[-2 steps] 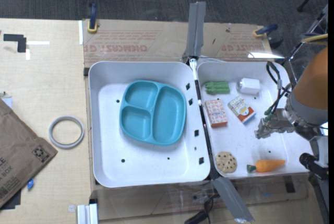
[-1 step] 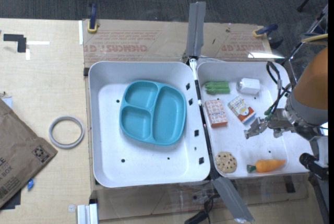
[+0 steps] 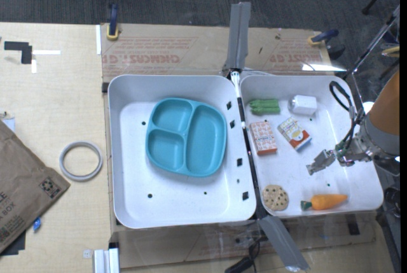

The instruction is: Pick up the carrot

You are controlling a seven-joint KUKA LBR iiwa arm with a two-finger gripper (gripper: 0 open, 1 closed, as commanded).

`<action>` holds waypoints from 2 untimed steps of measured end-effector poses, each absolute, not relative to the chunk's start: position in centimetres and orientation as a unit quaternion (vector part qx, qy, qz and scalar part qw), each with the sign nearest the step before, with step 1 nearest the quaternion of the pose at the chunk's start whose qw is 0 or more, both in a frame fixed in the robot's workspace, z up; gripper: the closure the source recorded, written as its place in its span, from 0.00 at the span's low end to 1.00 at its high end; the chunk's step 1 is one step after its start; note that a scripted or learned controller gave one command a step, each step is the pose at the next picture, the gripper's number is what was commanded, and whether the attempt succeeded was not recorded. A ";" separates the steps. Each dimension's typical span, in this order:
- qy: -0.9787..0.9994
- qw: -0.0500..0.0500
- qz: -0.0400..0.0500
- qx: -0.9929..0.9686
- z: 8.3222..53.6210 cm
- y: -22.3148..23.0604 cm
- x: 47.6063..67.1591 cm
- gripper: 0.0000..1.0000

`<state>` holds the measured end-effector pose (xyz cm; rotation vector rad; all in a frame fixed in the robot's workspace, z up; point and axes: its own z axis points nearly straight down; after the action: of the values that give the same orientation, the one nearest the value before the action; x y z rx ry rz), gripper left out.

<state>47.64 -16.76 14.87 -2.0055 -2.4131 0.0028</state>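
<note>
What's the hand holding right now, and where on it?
Nothing. The hand hovers over the right bin, apart from the carrot, which lies on the bin floor nearer the front edge.

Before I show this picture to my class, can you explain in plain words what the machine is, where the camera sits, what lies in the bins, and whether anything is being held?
One camera looks down at a slant on two white bins. A grey robot arm reaches in from the right; its end effector hangs over the right bin, above the toy carrot, with nothing seen between its fingers. That bin also holds a cookie, two small snack boxes, a green vegetable and a white block. The left bin holds a blue divided plate. A tape ring lies on the bench.
</note>
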 end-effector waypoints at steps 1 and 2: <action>-0.845 0.003 0.001 -0.535 11.4 -12.6 47.6 0.00; -0.848 0.002 0.001 -0.529 9.0 -16.8 53.7 0.00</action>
<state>53.72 -16.85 8.99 -1.6603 -2.6617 0.0023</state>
